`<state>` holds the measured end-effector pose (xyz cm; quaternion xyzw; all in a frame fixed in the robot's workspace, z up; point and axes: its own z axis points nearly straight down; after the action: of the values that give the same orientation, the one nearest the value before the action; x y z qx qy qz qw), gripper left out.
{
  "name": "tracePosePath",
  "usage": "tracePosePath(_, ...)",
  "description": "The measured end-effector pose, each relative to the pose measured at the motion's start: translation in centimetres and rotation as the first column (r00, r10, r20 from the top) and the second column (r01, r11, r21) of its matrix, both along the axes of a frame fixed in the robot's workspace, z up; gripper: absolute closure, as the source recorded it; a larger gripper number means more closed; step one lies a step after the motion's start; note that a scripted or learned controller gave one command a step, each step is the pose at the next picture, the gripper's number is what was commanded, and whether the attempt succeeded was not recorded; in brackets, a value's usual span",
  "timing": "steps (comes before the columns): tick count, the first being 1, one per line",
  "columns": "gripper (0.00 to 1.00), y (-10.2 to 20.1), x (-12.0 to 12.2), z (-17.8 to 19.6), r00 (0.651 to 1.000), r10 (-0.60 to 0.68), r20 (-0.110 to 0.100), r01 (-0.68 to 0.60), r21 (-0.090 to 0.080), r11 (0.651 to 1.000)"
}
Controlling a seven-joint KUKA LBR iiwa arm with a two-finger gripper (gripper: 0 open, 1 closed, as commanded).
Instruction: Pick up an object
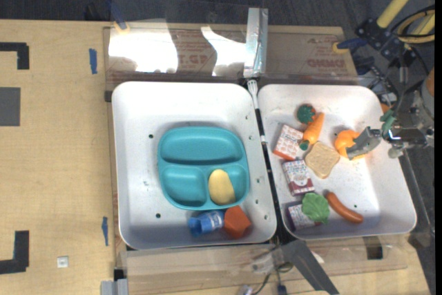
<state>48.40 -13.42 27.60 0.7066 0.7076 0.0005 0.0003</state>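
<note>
2 shallow white plastic bins (131, 169), smooth, faint sheen | teal divided plastic tray (200, 148), glossy | pale wooden bench top (55, 169), matt | clear plastic sheet (179, 38), shiny glare | yellow potato-shaped toy (221, 186), smooth matt | small printed paper-like cartons (288, 141)

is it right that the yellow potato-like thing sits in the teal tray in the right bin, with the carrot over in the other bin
Not quite. The camera view shows the teal tray, with the yellow potato-like thing in it, in the left bin, not the right. The carrot is in the other bin, the right one.
</note>
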Motion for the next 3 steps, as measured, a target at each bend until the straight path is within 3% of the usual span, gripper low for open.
tracePosePath(1,0.00,1.3,7.0,-6.1,0.981,-0.194,-0.001,0.194,0.000,0.981)
tracePosePath(2,0.00,0.8,10.4,-15.0,0.984,-0.177,-0.007,0.177,0.000,0.984)
tracePosePath(3,0.00,-0.1,17.0,-18.8,0.990,-0.143,0.005,0.143,0.000,0.990)
